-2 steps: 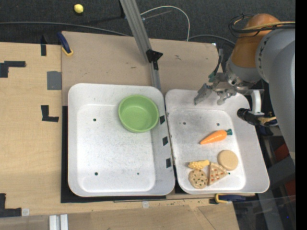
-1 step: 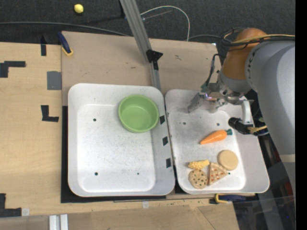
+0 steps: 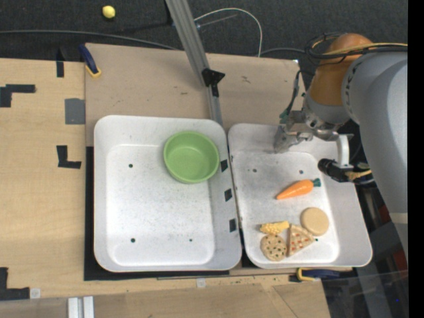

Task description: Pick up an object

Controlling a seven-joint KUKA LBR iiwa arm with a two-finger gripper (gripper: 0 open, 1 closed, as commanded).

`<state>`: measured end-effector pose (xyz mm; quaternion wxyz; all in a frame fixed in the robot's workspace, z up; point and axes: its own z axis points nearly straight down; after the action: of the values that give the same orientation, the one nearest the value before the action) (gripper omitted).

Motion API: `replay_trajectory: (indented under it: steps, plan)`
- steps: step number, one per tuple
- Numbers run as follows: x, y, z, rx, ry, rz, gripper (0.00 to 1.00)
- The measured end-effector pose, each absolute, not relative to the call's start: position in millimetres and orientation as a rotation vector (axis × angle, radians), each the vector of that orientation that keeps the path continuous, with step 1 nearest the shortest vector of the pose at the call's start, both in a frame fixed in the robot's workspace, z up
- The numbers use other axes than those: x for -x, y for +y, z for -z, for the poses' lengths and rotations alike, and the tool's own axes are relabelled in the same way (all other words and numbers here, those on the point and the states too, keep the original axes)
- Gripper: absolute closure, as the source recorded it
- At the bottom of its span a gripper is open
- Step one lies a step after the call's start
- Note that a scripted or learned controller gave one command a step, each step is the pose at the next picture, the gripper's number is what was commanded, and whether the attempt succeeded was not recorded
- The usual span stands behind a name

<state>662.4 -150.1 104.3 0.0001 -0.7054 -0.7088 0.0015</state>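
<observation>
The right bin [image 3: 255, 177] holds several toy foods: an orange carrot [image 3: 296, 189] in the middle, a round tan biscuit [image 3: 315, 220], a yellow corn piece [image 3: 273, 228], a pizza slice [image 3: 299, 239] and a speckled cookie [image 3: 272, 247] near the front. A green bowl [image 3: 191, 156] sits upright at the back of the left bin [image 3: 132, 204]. My gripper [image 3: 290, 138] hangs over the back edge of the right bin, well behind the carrot and apart from every object. Nothing is seen in its grasp.
A grey metal pole [image 3: 192, 38] slants across the back, ending at a black clamp between the bins. The large grey arm with its orange band [image 3: 338, 65] fills the right side. A yellow ball [image 3: 108, 11] lies on the dark floor beyond the bench.
</observation>
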Motion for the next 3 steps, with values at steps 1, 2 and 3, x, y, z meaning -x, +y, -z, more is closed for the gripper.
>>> replay_trajectory:
  steps: [1, 2, 3]
  plan:
    - [-660.5, -149.6, -147.3, 2.222, -2.225, 0.003, 1.00]
    - [-660.1, -153.6, -191.1, 2.223, -2.225, 0.003, 1.00]
    - [-667.7, -156.2, -252.7, 2.224, -2.227, 0.005, 1.00]
